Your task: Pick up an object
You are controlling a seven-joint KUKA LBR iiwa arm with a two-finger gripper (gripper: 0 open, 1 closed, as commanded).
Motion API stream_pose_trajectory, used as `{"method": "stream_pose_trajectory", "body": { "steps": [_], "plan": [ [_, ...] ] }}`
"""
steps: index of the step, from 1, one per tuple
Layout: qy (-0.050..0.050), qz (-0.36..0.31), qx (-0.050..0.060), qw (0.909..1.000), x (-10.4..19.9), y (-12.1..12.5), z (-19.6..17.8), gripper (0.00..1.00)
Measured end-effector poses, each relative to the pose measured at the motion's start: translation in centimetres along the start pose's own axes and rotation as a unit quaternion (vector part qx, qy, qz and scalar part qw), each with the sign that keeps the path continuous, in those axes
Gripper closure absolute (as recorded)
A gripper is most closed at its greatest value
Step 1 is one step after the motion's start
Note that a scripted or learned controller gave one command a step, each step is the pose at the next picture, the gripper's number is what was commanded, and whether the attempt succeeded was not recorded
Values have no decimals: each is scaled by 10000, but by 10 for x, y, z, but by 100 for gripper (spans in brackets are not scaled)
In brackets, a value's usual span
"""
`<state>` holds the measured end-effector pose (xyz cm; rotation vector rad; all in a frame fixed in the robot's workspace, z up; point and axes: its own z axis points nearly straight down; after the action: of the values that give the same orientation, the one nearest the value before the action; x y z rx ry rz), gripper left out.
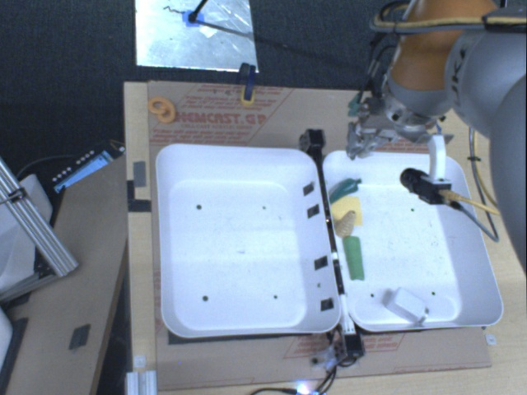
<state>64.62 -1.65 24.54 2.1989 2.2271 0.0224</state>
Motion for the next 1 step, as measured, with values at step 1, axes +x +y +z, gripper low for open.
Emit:
{"method": "stream_pose_trajectory", "body": {
  "steps": [1],
  "plan": [
    [6, 10, 50, 10000, 65, -27, -78, 100]
  ]
}}
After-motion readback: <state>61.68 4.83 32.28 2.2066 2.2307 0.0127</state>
